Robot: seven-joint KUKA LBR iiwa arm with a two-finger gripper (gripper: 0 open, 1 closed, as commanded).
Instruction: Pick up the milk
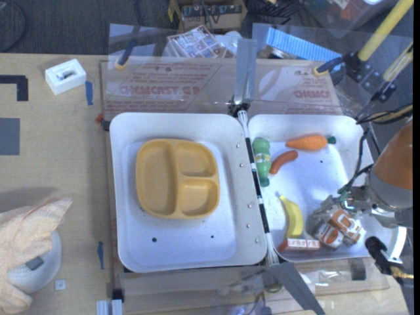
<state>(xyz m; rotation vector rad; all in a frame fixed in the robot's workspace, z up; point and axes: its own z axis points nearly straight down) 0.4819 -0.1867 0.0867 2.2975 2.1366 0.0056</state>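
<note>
the milk (341, 227) is a small carton, white with orange panels, lying tilted in the near right corner of the right bin (315, 126), close to the bin's front wall. the tool (335, 216) is right down on it, its grey metal parts touching or overlapping the carton's left side, but whether it is open, closed or actually gripping the carton i cannot tell from this angle. just left of the carton stands a banana (293, 216), and a small flat red-and-white pack (302, 244) lies against the front wall beside it. the carton looks light and fairly stiff, though thin card walls would likely dent under a hard squeeze, and its coated faces may be a little slick. the safest hold is probably across two flat opposite sides near the middle, away from the folded top, with moderate force.
</note>
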